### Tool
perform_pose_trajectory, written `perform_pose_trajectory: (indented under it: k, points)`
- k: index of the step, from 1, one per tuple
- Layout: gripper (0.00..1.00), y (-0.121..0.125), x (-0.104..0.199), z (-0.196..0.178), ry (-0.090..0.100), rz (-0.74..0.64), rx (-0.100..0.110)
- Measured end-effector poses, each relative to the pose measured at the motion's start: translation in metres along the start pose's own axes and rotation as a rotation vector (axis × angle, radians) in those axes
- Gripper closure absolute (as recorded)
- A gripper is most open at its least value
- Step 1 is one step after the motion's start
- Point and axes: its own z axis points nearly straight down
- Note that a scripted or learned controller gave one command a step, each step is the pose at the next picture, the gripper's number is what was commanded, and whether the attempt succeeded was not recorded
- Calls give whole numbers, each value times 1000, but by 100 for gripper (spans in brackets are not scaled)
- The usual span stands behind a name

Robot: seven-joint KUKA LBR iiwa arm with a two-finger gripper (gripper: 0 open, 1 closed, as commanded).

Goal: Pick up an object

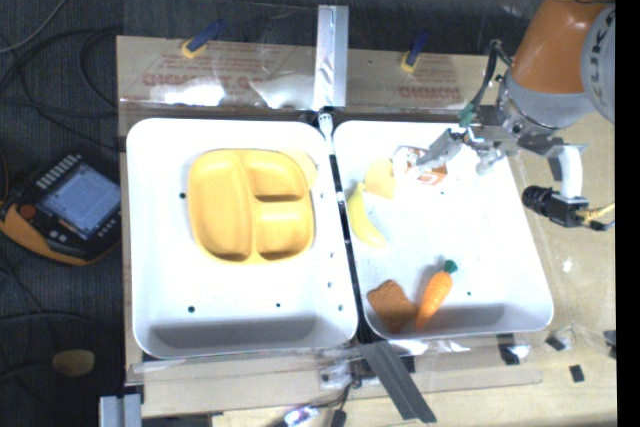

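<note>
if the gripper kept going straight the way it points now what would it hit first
The gripper points left across the right bin, tilted down. First in that line looks to be the small white-and-orange item just beneath its tip, then the pale yellow piece; height is hard to judge.

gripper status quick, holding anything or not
gripper: over the back of the right bin, by a small white and orange item; open or shut cannot be told, and no hold on anything is visible.

Glossy yellow plastic tray in smooth white plastic bin.
</note>
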Motion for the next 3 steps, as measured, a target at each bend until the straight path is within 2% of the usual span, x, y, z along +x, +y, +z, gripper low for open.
perform_pose_trajectory:
  k: [1, 2, 3]
  points:
    - [0, -112, 0, 43, 2, -64, 0]
    - [0, -111, 29, 131, -7, -140, -18]
    - [100, -111, 31, 122, -2, -141, -17]
